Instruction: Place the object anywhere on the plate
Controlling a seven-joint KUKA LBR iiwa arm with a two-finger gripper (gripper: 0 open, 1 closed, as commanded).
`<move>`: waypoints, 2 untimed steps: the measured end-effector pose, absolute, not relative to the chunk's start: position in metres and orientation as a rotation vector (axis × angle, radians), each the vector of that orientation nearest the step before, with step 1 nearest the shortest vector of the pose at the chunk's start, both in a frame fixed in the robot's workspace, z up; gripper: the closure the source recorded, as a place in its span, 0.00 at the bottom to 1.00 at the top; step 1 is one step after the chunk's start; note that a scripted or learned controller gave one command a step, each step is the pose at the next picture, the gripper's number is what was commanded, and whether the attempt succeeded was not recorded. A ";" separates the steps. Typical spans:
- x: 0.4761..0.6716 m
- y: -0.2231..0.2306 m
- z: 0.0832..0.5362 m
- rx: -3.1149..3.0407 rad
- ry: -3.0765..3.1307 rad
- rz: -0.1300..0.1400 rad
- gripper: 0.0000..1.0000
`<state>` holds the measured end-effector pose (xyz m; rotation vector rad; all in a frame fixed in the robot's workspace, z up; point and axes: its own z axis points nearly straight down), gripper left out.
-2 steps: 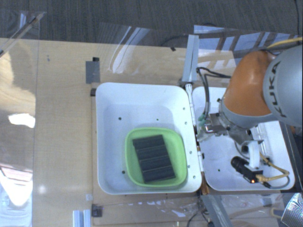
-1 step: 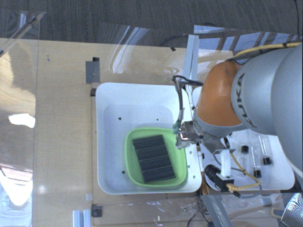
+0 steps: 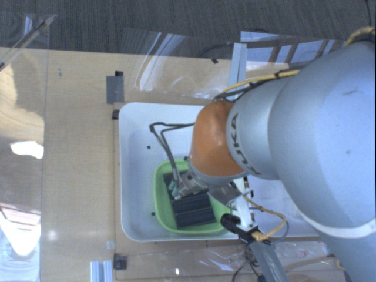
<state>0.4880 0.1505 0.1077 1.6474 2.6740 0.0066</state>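
Arm [image 3: 294, 128] over green plate [image 3: 164, 207] — white bin [image 3: 132, 175].

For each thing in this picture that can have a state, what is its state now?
Green plastic plate: lies flat in the white bin, partly covered by the gripper.
Shallow white bin: holds the plate.
Black gripper: low over the plate.
Grey arm with orange band: reaching down into the bin.

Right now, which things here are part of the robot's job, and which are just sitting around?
Part of the job:
- green plate, inside the white bin
- gripper, low over the plate

Just there:
- wooden bench
- black cables looping to the wrist
- yellow cable

The object itself I cannot make out.
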 end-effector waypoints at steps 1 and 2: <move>0.487 0.149 0.106 1.650 2.673 0.002 0.00; 0.488 0.090 0.183 1.598 2.703 0.002 0.00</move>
